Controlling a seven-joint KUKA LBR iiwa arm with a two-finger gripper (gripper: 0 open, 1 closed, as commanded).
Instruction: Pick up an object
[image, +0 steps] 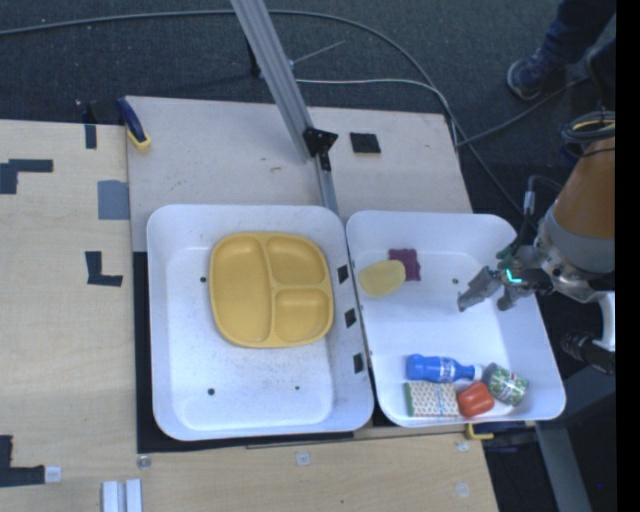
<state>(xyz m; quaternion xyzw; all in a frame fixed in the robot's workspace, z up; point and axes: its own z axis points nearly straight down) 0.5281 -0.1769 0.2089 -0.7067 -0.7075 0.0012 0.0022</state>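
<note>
Seen from above at a slant, two shallow white bins are sitting side by side on a bench. The left bin (180, 330) is holding a yellow divided plate (270, 288). The right bin (520, 345) is holding the things available for picking: a pale yellow rounded object (382, 277) touching a small purple object (405, 263) near the bin's far left corner, and along the near edge a blue bottle (438, 369), a patterned packet (431, 399), a red object (475, 400) and a small green can (508, 385), all crowded together. The grey arm is reaching in from the right, and its gripper (488, 290) is hanging over bare bin floor in the right half of that bin — its two fingers are spreading apart and gripping nothing. The gripper is standing well apart from every object, so a descent from here would likely be closing on bare plastic. Should it be heading for the near cluster, the crowding could be a problem — a finger might be landing on top of a neighbour or nudging the round bottle or can away. The yellow and purple pair is touching too, so a grasp there could be catching both or pushing one against the bin wall.
</note>
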